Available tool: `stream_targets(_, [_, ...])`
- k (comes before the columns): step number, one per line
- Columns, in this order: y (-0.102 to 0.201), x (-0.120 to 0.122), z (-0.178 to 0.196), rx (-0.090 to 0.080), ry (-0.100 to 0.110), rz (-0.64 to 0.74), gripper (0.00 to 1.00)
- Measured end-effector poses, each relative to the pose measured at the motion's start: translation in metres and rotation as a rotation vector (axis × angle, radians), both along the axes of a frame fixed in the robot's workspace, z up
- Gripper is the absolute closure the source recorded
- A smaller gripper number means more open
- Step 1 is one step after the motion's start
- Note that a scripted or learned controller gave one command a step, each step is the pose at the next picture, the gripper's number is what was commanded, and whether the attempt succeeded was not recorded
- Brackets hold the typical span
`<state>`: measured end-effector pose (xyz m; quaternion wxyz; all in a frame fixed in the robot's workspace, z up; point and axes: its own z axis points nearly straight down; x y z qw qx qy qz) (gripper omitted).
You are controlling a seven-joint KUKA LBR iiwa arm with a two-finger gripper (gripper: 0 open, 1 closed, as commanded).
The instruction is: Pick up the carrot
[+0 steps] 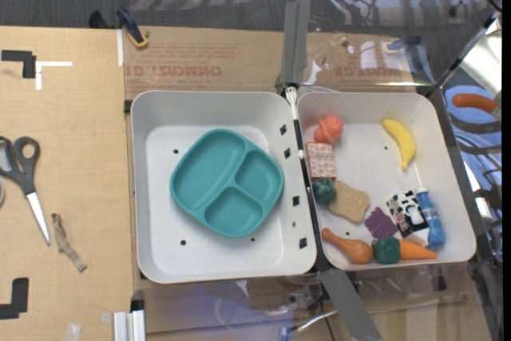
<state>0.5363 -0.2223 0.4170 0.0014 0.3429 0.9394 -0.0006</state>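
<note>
The carrot (417, 251) is a small orange cone lying flat in the front right corner of the right bin (444, 141), its tip pointing right. Its blunt end touches a dark green lump (386, 250). A blue bottle (432, 221) lies just behind it, and an orange gourd-shaped toy (348, 246) lies to its left along the front wall. Nothing covers the carrot.
The right bin also holds a banana (402, 141), a red fruit (328, 128), a pink box (320, 160), a toast slice (349, 202), purple grapes (381, 224) and a black-and-white carton (407, 212). A teal divided plate (227, 182) lies in the left bin (152, 172). Scissors (24, 176) lie on the bench.
</note>
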Motion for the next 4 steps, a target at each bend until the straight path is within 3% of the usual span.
stream_targets(1, [0.0, -0.057, 0.043, -0.001, -0.001, 0.345, 1.0])
stream_targets(2, [0.0, -0.05, 0.075, -0.001, -0.001, 0.638, 1.0])
stream_targets(3, [0.0, -0.045, 0.075, -0.002, 0.0, 1.029, 1.0])
stream_targets(4, [0.001, -0.023, 0.074, -0.002, 0.0, 1.353, 1.0])
